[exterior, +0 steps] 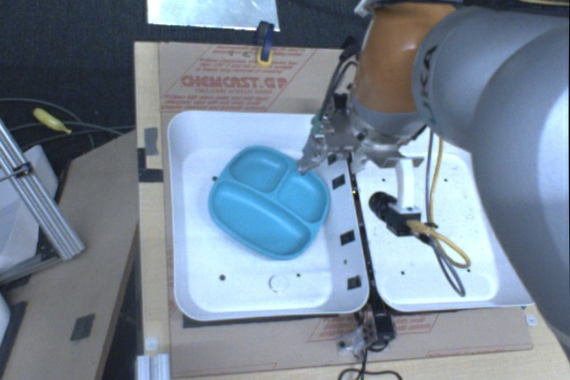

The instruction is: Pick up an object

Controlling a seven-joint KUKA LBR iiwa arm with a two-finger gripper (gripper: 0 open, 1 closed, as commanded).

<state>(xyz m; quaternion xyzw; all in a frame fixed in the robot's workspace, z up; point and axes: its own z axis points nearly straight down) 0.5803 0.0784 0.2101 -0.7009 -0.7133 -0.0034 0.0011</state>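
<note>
Blue moulded plastic is what I am after: the blue three-compartment plastic plate (pixel 267 214) lies open side up in the left shallow white bin (pixel 191 218), towards that bin's right half, with one long compartment along its lower left and two smaller ones toward its upper right. My gripper (pixel 312 157) hangs at the plate's upper-right rim, close by the wall shared with the right shallow white bin (pixel 472 280); from this slant I cannot tell whether it is released or clenched, nor whether it touches the rim; nothing shows as held, so I judge the pick not yet made.

To do this step well, I would treat the thin raised rim as the only purchase a flat, wide plate offers. I would set the gripper astride it, closing across the rim and not along it, one side down in the small compartment and the other outside. The outside gap looks tight against the bin wall, so I would come down straight and stop before pressing the plate into the floor. Smooth plastic gripped at one edge is likely to pivot and slip; I would clamp firmly, then lift slowly, letting the far edge trail off the floor, and keep clear of the wall.
</note>
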